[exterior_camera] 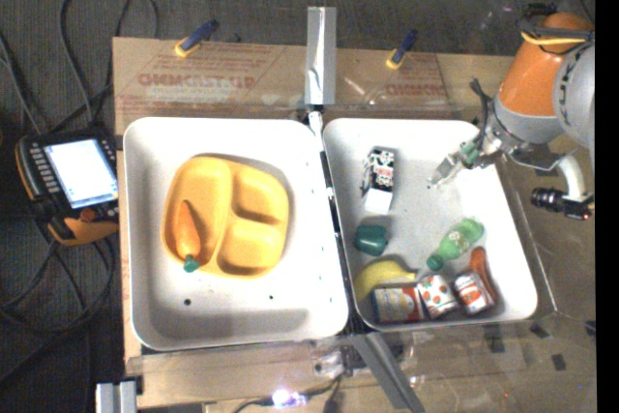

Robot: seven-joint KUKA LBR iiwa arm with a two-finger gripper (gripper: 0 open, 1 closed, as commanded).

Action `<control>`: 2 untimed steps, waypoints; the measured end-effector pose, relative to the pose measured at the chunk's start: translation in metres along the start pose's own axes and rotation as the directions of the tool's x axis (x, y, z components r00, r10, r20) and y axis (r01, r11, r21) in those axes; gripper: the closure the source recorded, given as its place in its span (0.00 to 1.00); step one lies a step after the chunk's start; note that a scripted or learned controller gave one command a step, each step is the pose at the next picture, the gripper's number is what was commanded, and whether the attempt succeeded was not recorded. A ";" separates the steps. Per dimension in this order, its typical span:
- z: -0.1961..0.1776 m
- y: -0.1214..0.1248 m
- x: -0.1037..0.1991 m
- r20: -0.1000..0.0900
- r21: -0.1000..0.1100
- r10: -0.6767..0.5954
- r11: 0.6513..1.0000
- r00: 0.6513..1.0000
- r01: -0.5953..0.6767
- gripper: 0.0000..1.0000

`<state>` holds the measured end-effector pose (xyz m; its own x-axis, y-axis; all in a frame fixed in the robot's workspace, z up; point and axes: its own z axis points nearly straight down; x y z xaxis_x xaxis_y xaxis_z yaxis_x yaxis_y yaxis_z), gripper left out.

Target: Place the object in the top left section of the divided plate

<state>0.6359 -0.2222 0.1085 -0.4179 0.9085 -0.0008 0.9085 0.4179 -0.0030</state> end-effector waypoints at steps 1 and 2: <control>-0.079 0.024 -0.012 0.002 -0.003 -0.070 0.998 0.998 0.070 1.00; -0.051 0.034 -0.005 0.003 -0.001 -0.192 0.981 0.981 0.192 1.00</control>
<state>0.6687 -0.2129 0.1592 -0.5845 0.8114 -0.0028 0.8114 0.5845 -0.0023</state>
